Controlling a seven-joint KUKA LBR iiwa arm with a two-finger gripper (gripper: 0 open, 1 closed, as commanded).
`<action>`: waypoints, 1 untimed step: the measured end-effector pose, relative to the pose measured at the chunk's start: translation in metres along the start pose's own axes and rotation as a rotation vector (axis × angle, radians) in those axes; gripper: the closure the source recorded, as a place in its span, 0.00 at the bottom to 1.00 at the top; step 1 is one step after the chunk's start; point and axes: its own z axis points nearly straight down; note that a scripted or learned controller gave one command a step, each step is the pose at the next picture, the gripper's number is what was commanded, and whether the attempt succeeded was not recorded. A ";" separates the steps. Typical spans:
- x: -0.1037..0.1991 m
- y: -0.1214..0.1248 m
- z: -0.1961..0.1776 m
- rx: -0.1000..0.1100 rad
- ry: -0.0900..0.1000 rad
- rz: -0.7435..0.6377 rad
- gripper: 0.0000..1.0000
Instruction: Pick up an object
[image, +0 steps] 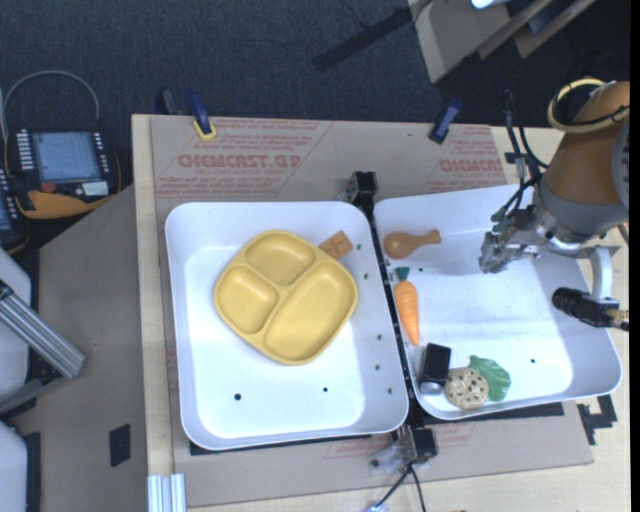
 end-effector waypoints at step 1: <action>-0.002 0.000 -0.044 -0.001 0.000 0.000 1.00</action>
